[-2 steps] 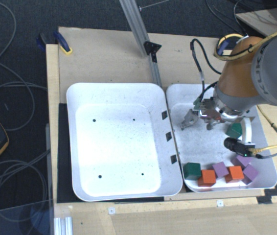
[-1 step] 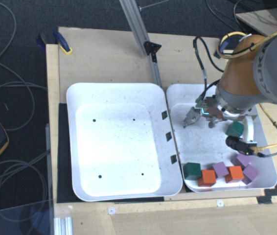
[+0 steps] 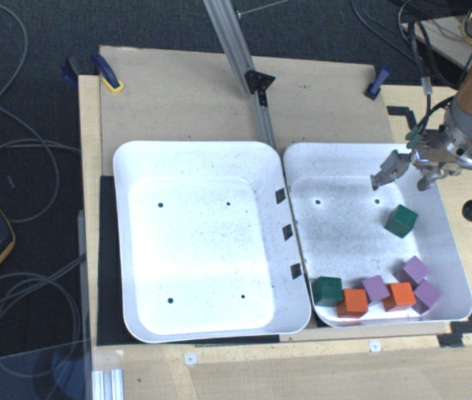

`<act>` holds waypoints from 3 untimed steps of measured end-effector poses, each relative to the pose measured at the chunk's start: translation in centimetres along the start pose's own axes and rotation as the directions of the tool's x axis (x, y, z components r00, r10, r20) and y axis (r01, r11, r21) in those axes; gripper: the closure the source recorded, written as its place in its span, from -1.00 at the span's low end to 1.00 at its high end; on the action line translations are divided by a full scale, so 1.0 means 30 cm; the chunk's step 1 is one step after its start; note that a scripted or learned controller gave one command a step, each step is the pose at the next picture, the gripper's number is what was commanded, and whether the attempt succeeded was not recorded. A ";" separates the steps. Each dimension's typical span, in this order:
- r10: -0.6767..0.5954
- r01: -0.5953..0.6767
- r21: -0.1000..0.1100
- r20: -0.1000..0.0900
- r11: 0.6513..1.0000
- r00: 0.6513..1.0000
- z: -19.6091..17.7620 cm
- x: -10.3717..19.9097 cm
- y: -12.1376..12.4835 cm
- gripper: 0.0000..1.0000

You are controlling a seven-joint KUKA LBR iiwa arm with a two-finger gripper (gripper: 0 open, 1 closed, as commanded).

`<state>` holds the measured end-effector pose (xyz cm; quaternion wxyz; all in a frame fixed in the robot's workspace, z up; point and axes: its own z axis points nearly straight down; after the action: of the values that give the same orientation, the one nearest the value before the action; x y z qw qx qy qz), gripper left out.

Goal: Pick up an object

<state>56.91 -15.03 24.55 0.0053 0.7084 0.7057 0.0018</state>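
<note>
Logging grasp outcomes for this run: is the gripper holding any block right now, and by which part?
Nothing is held. The gripper hangs open above the right bin, with the lone green block lying apart below it.

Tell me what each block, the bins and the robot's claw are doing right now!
Gripper: open, above the right bin, holding nothing.
Lone green block: tilted, alone mid-bin.
Other green block: resting at the near edge.
Two orange blocks: resting in the near row.
Three purple blocks: huddled by the near corner.
Right bin: holds all seven blocks.
Left bin: flat on the bench.
</note>
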 end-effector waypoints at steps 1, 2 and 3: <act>0.002 -0.002 0.001 0.000 1.000 1.000 -0.288 -0.158 -0.250 -1.00; -0.003 0.003 0.011 -0.005 1.000 1.000 -0.260 -0.132 -0.293 -1.00; -0.010 0.010 -0.002 -0.003 1.000 1.000 -0.643 0.024 -0.211 -1.00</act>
<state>50.40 -14.19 43.77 0.0048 0.7051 0.7091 0.0034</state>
